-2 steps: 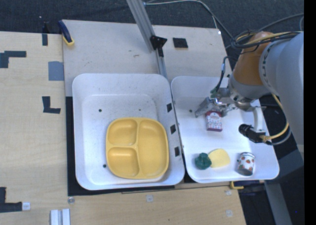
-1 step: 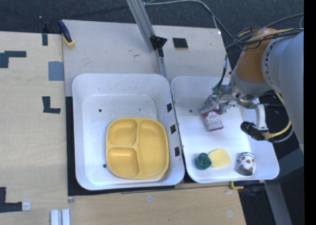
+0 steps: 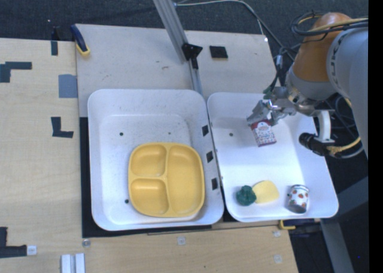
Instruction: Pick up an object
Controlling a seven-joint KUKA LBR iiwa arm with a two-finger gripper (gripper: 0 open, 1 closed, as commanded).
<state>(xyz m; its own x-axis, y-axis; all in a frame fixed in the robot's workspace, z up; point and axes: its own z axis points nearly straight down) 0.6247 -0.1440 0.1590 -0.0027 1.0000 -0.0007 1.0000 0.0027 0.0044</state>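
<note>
My gripper [image 3: 267, 118] hangs over the upper middle of the right bin [image 3: 311, 164], reaching in from the right. A small red and white packet [image 3: 265, 135] sits right under its fingertips, its top edge pinched between them. Along the bin's front lie a dark green lump [image 3: 245, 195], a pale yellow object [image 3: 266, 192] touching it, and a grey and white object with red marks [image 3: 298, 198] at the front right corner.
The left bin [image 3: 108, 146] holds a yellow divided plate [image 3: 166, 179] at its front. A metal pole [image 3: 170, 17] slants down behind the bins to the gap between them. Cables trail near the arm on the right.
</note>
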